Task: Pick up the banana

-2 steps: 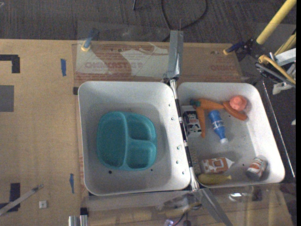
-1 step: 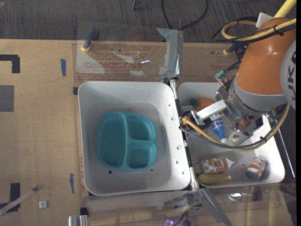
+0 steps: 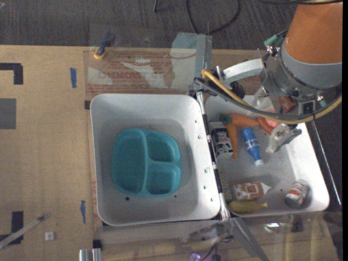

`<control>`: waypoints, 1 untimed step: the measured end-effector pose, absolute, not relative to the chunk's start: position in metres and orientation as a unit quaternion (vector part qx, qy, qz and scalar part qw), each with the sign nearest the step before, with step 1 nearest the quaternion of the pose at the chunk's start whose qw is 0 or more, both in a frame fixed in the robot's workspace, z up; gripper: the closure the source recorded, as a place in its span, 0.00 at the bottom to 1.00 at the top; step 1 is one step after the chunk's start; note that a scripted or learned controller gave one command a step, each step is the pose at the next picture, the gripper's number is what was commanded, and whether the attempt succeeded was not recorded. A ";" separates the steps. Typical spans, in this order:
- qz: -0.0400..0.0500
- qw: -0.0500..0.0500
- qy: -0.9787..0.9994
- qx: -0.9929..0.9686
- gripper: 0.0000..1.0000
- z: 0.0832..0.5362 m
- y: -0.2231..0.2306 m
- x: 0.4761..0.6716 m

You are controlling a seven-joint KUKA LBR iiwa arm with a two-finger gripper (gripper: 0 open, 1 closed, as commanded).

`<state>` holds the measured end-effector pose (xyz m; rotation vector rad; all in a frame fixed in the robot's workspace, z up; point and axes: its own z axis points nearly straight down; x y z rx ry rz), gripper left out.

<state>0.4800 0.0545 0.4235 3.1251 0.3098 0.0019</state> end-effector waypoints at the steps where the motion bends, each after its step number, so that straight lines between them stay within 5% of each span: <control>1: 0.001 0.002 0.097 0.995 1.00 0.433 0.054 0.481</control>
